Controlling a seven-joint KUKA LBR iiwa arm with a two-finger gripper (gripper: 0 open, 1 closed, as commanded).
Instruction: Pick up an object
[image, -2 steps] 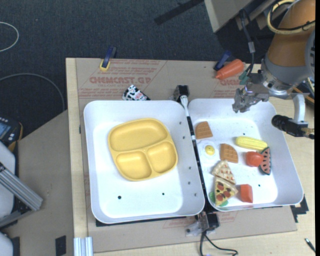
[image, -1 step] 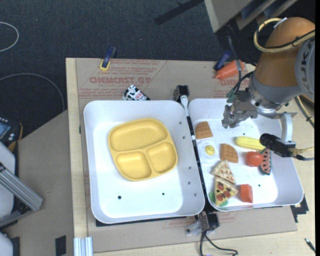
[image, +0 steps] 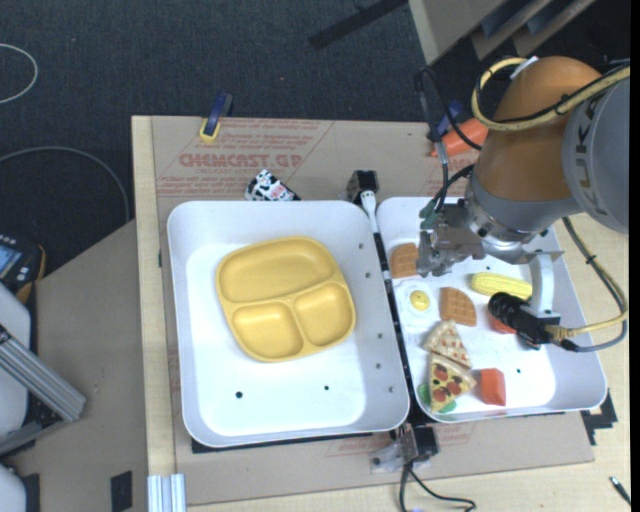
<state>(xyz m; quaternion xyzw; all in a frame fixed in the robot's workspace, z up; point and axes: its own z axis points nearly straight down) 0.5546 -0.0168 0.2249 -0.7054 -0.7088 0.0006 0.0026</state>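
step: reaching to pick | gripper (image: 432, 258) low in right bin (image: 580, 370), beside fried egg (image: 417, 299) and waffle (image: 456, 305) | grip state: cannot tell | next: settle over one toy, close

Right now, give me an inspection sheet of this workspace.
Surface: bench bearing left bin and right bin.
Job's things: yellow divided tray in left bin; in right bin fried egg, waffle, corn, pizza slice, red block, brown piece.
Clutter: yellow-handled clamp and black-and-white item beyond the bins.
End effector: low over right bin's far left corner; finger state unclear.
Cables: yellow cable across right bin's edge.
Surroundings: dark floor.
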